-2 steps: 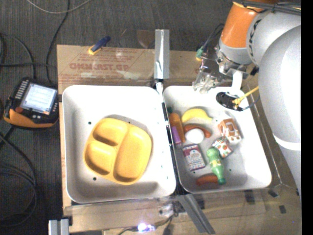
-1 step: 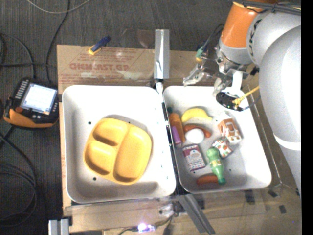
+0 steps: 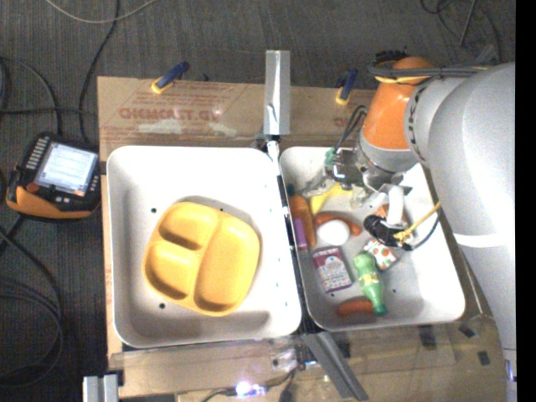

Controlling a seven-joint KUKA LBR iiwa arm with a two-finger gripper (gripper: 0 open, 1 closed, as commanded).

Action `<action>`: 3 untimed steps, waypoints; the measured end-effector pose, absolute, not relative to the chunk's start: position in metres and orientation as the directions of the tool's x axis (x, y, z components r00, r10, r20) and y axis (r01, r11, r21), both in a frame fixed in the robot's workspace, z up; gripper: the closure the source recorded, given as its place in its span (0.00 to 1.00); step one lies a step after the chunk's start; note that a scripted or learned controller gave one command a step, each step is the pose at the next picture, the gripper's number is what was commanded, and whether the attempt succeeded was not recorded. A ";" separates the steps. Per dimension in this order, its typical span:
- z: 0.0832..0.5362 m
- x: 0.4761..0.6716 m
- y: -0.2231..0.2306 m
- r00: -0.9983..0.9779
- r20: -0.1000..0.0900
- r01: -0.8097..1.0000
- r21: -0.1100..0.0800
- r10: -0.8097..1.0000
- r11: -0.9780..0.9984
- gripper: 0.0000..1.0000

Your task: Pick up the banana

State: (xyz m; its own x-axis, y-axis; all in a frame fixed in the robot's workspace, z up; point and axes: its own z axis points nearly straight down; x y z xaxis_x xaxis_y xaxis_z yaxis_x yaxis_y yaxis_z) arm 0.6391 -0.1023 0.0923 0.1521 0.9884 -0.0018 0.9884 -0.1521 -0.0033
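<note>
Arm (image 3: 469,166) over right bin (image 3: 444,308) | claw (image 3: 347,178) beside banana (image 3: 322,201); its state unclear

I see two white bins: the left bin (image 3: 126,224) carries a yellow divided tray (image 3: 203,258), plain and glossy. In the right bin (image 3: 427,296) I make out a pale yellow banana (image 3: 325,199), an orange carrot-like piece (image 3: 301,216), a white egg shape (image 3: 332,232), a dark red packet with a white label (image 3: 332,270), a green bottle (image 3: 369,280) and a reddish-brown sausage (image 3: 355,309). My arm (image 3: 469,149) is light grey with an orange band (image 3: 392,115). The worktop (image 3: 184,115) is tan cardboard with faded red lettering, and the floor (image 3: 193,23) is dark grey.
</note>
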 end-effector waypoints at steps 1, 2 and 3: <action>0.099 0.639 -0.102 0.156 0.000 0.988 -0.008 0.988 -0.156 1.00; 0.189 0.644 -0.126 0.298 -0.004 0.955 -0.004 0.955 -0.298 1.00; 0.263 0.635 -0.151 0.216 -0.003 0.976 -0.004 0.976 -0.216 1.00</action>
